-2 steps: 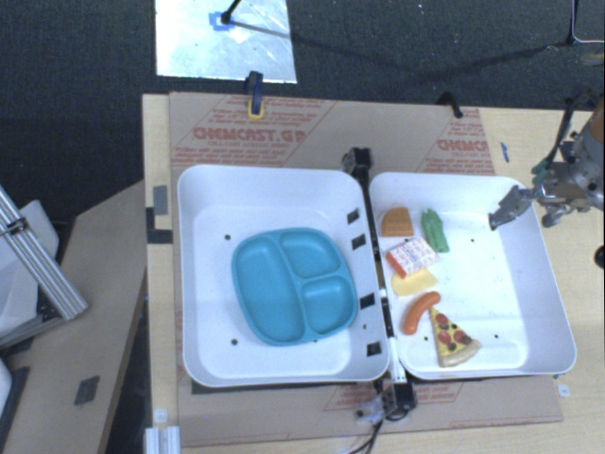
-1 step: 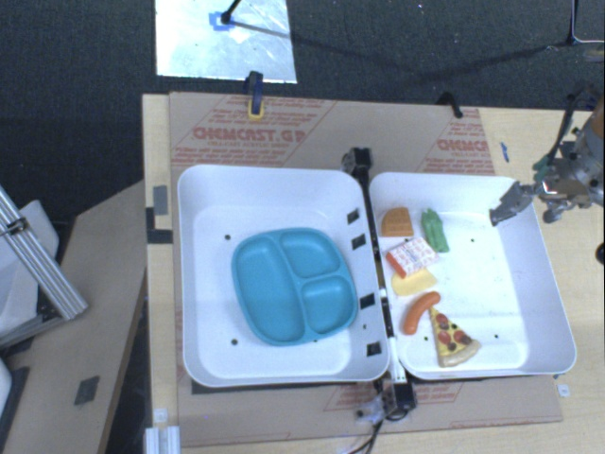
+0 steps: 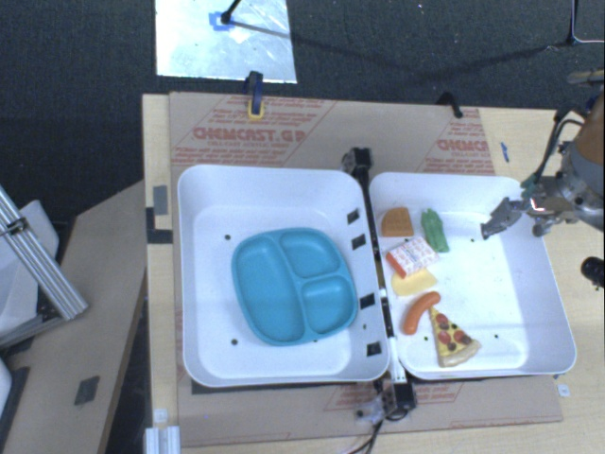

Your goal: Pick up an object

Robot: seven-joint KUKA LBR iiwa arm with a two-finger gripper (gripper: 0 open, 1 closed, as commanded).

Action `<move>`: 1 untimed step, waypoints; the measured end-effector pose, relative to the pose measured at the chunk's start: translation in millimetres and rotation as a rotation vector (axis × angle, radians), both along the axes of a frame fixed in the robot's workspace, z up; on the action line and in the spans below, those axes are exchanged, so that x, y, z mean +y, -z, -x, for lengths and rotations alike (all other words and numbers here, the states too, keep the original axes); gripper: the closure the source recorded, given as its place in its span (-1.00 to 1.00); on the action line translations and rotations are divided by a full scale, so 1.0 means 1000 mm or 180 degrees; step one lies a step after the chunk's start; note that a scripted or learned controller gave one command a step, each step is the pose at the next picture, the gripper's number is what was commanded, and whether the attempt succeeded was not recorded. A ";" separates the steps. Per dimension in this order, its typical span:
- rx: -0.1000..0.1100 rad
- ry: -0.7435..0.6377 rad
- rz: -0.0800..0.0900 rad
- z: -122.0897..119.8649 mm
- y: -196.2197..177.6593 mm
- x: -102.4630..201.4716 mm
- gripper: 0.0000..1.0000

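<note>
The right bin (image 3: pixel 529 301) holds several toy foods along its left side: a brown bread piece (image 3: pixel 398 221), a green pickle (image 3: pixel 434 230), a red-and-white packet (image 3: pixel 410 255) on a yellow cheese wedge (image 3: pixel 416 281), a red sausage (image 3: pixel 421 312) and a pizza slice (image 3: pixel 452 339). My gripper (image 3: pixel 501 218) hangs over the bin's upper right part, reaching in from the right, well to the right of the pickle. Nothing shows between its fingers.
The left bin (image 3: pixel 203 253) carries a blue divided plate (image 3: pixel 291 284). A black clip strip (image 3: pixel 371 253) runs between the bins. Brown cardboard (image 3: pixel 284 130) lies under both bins, with a shiny sheet (image 3: pixel 224 26) behind it. The right bin's right half is bare white floor.
</note>
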State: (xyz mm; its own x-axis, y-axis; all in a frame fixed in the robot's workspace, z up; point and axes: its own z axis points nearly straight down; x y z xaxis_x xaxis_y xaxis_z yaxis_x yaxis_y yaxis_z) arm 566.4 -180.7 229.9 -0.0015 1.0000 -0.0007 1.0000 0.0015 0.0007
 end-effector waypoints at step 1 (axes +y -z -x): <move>0.0007 0.0001 -0.0004 0.001 0.062 0.001 -1.00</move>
